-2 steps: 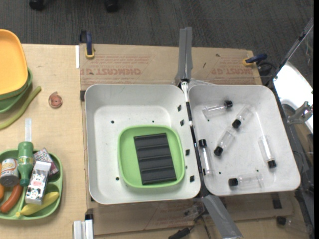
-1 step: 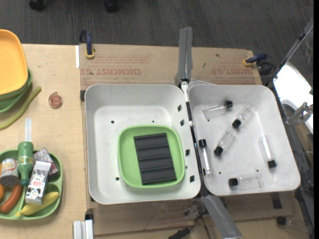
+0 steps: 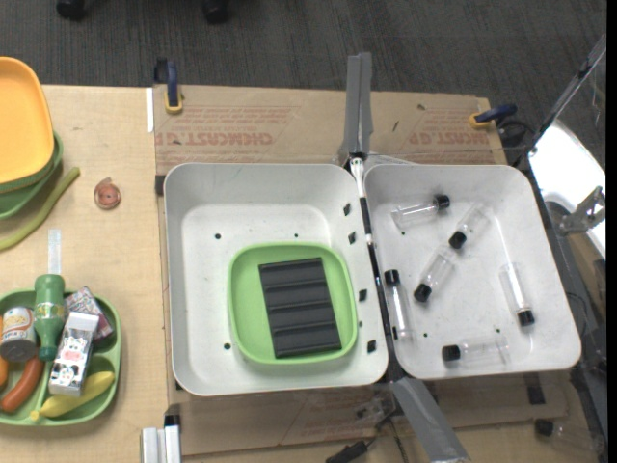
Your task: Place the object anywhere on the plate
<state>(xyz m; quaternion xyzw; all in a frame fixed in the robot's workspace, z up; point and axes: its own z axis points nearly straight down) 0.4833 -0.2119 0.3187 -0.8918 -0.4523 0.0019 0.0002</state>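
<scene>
At the far left, a yellow dish [image 3: 19,114] lies on a green one; below it there is a small pink disc [image 3: 108,194] on the bench, and lower a green tray [image 3: 101,389] with toy food: a bottle [image 3: 48,307], a carton [image 3: 69,350], a can [image 3: 14,326].

Next comes the left bin [image 3: 193,210]; the green plate [image 3: 246,287] lies flat in the front half of it, and a dark ridged block [image 3: 299,307] rests in the middle of the plate.

The right bin [image 3: 521,201] touches the left bin along the middle edge; six clear tubes [image 3: 434,276] with black caps lie in it, all apart from the plate. One tube is along the left wall, two are near the back, one is in the middle, one is near the right wall, and one is at the front.

Brown cardboard [image 3: 318,128] lies under both bins, with a blue clamp [image 3: 169,80] at its back left corner. I cannot tell how the jaws stand.
</scene>
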